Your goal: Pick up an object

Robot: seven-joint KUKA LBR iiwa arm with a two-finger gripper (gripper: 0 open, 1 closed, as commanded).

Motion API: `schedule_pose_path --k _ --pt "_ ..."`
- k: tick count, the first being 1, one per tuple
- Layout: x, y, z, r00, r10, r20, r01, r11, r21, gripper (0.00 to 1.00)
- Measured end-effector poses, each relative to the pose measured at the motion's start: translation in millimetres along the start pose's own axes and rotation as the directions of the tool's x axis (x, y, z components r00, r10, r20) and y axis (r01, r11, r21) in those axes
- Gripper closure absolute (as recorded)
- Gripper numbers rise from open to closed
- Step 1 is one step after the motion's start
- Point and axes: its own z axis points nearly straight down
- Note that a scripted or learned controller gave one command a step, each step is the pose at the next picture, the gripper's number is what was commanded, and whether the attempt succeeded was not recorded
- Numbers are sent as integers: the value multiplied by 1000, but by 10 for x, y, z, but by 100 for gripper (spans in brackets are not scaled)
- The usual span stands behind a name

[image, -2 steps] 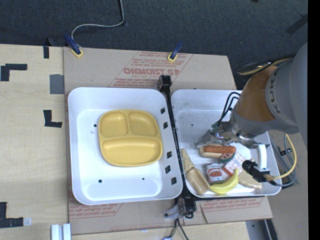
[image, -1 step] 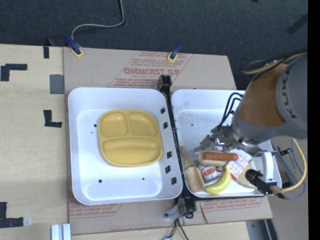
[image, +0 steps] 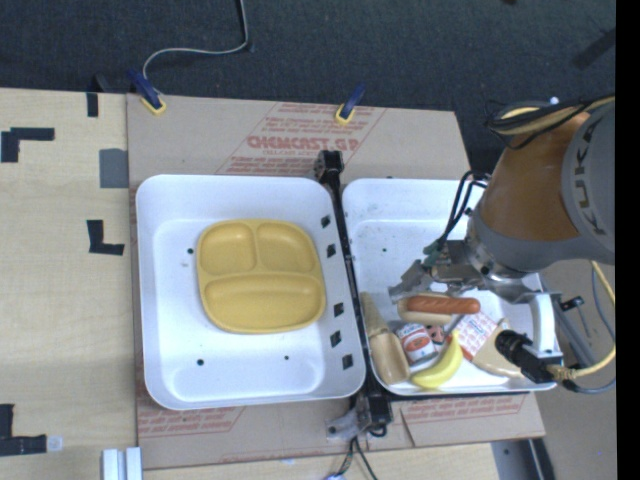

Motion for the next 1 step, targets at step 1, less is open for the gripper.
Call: schedule_pose_path --k 1 --pt "-147 1 -301 1000 0 1 0 1000 0 100"
